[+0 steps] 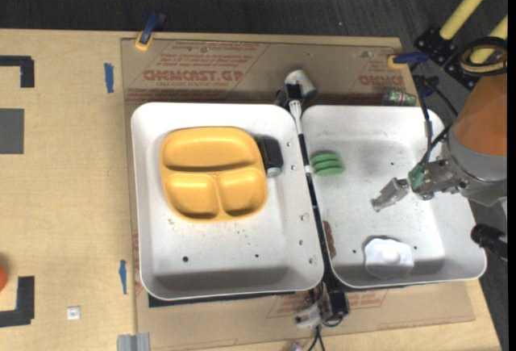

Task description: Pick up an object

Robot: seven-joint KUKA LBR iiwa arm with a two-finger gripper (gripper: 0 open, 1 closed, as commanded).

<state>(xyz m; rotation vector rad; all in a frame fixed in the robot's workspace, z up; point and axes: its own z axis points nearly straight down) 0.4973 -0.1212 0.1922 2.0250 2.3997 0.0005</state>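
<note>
Dark carpet runs behind a pale wooden bench, where a cardboard sheet (266, 59) lies under two shallow white bins, likely to protect the top. In the left bin (153, 261) sits a yellow divided tray (214, 172) with a small dark object (270, 154) touching its right edge. The right bin (459, 261) holds a green ribbed piece (326, 164) near its left wall and a white lump (385, 253) by the near wall, well apart from each other, which leaves each room to be approached alone. The arm reaches in from the right, its gripper (389, 194) low over bare bin floor between those two pieces. From here I cannot tell whether the claw is spread or pressed together; nothing is visibly pinched in it.
</note>
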